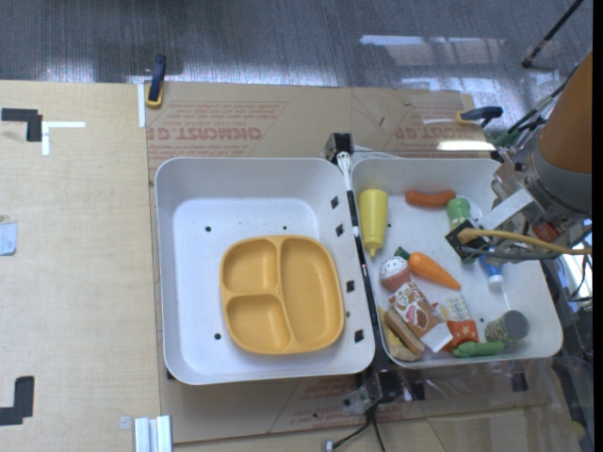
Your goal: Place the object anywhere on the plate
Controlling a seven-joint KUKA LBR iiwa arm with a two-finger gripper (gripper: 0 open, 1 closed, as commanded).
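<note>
A yellow plate (pixel 281 293) with three compartments lies in the left bin (pixel 188 196); nothing is on it. My gripper (pixel 524 217) hangs over the right side of the right bin (pixel 542 295), far from the plate. Below and to its left lie several toy foods: an orange carrot (pixel 433 269), a red sausage (pixel 430 197), a green piece (pixel 458 209) and a small blue-and-white item (pixel 492 272). The arm hides whatever is directly under the gripper. I see nothing held.
The right bin also holds a yellow mustard bottle (pixel 373 217), a small red-lidded jar (pixel 394 272), a printed packet (pixel 415 311), a hot dog (pixel 400 337), a green pod (pixel 480 348) and a grey can (pixel 512 326). Clips join the bins at the shared wall (pixel 352 252).
</note>
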